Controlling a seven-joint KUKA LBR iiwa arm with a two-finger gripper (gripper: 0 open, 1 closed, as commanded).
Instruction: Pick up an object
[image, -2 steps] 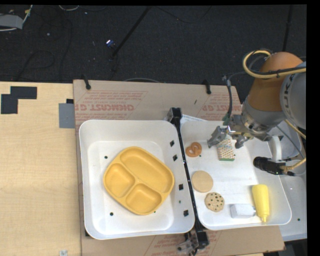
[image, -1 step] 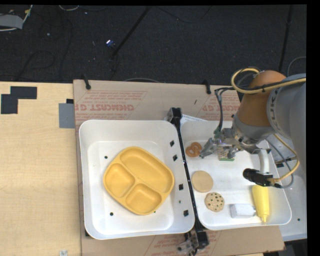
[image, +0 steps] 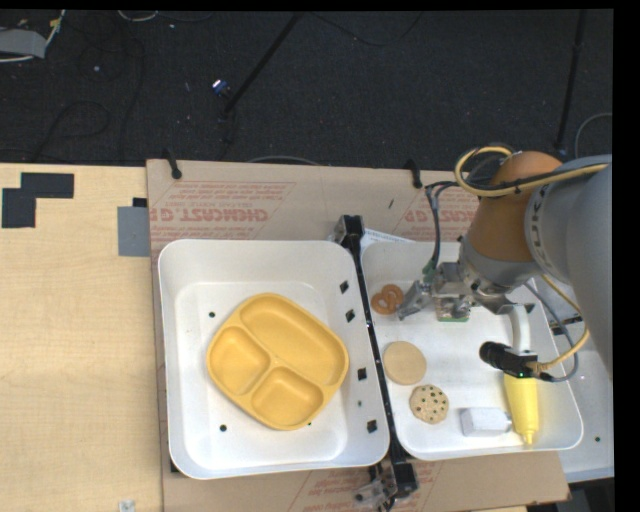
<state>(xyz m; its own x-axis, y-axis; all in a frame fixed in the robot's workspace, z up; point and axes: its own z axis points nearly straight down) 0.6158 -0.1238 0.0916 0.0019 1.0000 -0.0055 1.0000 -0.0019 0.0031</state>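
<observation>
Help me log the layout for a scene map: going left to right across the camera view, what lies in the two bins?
Yellow divided plate → pretzel → tan round cookie → chocolate-chip cookie → white block → yellow bottle with black cap.

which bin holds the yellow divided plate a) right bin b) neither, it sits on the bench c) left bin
c: the yellow divided plate lies flat inside the left bin, while the right bin holds the cookies and the mustard bottle.
</observation>
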